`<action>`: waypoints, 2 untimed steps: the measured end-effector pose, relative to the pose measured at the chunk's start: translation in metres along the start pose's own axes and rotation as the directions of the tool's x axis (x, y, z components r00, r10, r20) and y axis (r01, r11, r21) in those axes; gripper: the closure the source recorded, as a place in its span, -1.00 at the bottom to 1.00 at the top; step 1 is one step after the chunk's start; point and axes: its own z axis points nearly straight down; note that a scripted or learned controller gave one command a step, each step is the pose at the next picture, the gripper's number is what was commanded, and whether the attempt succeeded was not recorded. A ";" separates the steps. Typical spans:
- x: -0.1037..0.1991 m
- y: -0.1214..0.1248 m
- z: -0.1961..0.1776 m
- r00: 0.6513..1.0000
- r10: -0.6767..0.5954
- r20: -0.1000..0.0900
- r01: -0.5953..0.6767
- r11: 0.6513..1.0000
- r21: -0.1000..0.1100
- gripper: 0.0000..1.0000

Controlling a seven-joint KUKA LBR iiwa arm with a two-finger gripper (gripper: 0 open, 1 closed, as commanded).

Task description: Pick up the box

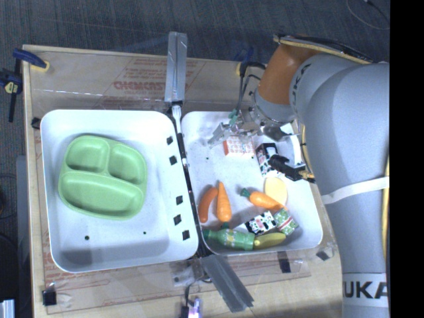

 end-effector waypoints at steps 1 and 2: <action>0.000 0.002 -0.009 1.000 -0.007 0.003 0.007 1.000 0.000 1.00; 0.000 0.002 -0.009 1.000 -0.007 0.003 0.007 1.000 0.001 -1.00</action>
